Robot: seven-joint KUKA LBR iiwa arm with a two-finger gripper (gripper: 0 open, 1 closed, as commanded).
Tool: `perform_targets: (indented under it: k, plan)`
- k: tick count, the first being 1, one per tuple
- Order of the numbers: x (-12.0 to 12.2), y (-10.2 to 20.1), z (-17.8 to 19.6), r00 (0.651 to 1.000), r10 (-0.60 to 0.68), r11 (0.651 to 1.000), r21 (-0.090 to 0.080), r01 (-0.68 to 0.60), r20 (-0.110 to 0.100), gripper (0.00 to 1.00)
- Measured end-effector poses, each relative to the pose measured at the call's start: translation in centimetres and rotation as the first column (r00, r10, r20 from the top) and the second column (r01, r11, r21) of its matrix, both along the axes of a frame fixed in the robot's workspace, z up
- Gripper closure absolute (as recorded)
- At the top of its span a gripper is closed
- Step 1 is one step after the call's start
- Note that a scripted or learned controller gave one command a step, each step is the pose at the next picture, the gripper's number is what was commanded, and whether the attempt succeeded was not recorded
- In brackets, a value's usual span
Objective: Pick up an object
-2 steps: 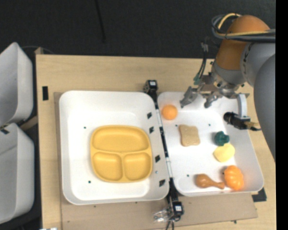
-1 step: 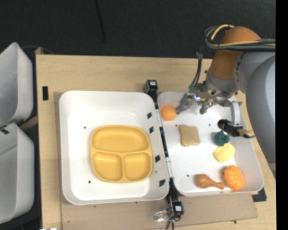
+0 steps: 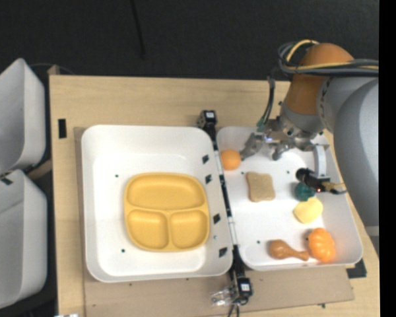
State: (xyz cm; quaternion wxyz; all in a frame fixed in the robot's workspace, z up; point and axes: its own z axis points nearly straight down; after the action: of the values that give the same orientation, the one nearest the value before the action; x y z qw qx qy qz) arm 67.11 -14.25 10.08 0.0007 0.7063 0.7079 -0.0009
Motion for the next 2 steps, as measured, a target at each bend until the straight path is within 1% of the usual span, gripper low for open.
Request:
perform_targets:
  k: [1,2]
  plan:
    - [0.1,-0.1,1.3,1.0,0.001,1.0,-0.002,-0.001,0.005,1.0]
    - [0.0,-0.3,5.7,1.0,-0.002,1.0,0.001,0.002,0.006,1.0]
